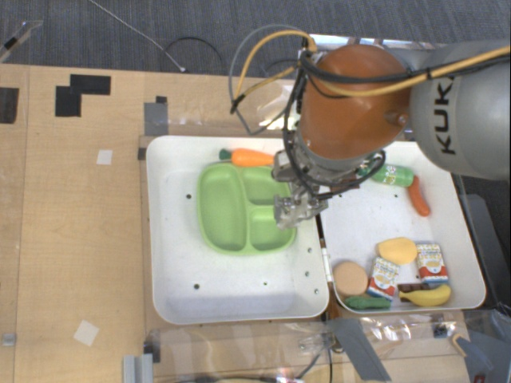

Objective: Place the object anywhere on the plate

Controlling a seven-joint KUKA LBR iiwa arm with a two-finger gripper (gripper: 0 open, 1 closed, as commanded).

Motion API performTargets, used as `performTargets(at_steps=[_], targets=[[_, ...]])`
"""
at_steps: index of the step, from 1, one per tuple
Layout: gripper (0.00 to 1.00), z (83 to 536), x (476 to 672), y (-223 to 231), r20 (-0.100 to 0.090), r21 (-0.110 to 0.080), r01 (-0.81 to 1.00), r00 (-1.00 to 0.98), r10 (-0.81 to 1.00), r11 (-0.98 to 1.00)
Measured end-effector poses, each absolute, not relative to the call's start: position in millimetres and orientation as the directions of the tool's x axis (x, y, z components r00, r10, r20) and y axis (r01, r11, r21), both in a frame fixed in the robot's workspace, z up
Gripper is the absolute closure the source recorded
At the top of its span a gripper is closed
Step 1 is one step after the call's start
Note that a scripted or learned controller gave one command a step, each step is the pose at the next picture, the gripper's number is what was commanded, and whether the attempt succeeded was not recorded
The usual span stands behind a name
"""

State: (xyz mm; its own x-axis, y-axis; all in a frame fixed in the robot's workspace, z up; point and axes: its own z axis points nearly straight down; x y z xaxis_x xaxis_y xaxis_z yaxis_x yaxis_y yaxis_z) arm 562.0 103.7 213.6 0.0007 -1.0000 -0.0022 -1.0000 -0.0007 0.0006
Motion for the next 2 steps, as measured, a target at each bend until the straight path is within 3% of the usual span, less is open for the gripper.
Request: performTargets(at_steps=[1,2], targets=[[1.0,249.9,572.3,159.9,-0.005,-0.005,-0.98,0.2,-0.98,-0.2],[0.0,249.5,572.5,159.0,-0.005,-0.005,-0.98,0.198,-0.98,-0.198]])
